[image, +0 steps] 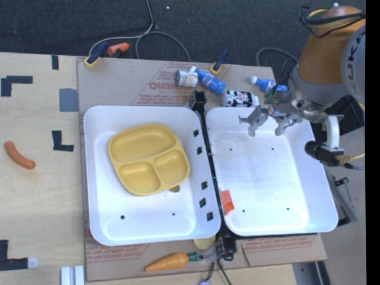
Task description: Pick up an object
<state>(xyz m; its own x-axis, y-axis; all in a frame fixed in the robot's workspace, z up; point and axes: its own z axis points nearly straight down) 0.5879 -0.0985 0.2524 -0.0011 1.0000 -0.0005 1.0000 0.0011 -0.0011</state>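
Your gripper (266, 125) hangs with fingers apart over the far edge of the right bin (309, 218), while the yellow divided plate (148, 158) lies in the left bin (101, 218) on the cardboard-topped bench (119, 76).

A dark grey carpeted floor (71, 10) fills the top of the view, crossed by a thin black cable (148, 10). Below it lies a pale wooden bench (35, 183) marked with dark tape pieces (59, 141), and a brown cardboard sheet (142, 91) rests on the bench under even, soft light
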